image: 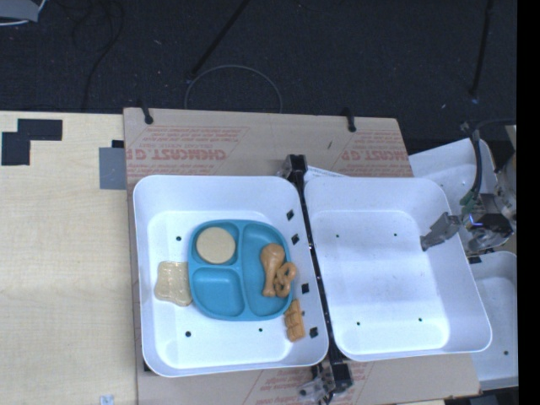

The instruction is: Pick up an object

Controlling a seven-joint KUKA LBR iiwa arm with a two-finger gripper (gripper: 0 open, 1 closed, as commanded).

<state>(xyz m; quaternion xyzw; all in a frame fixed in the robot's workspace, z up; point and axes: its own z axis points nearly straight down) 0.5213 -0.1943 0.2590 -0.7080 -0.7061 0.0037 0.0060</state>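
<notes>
Where it crosses the right bin's (456,218) rim, pincer (439,230) blurs.

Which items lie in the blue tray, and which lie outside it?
In the blue tray: round biscuit, pretzel piece. Outside, in the left bin: pale piece, small brown piece.

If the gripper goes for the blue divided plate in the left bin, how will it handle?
The blue plate looks like rigid moulded plastic, so probably stiff and light. Its low, rounded rim may slip from a two-finger pinch. It carries a round tan disc and a pretzel-like piece, so tilting it would likely spill them.
</notes>
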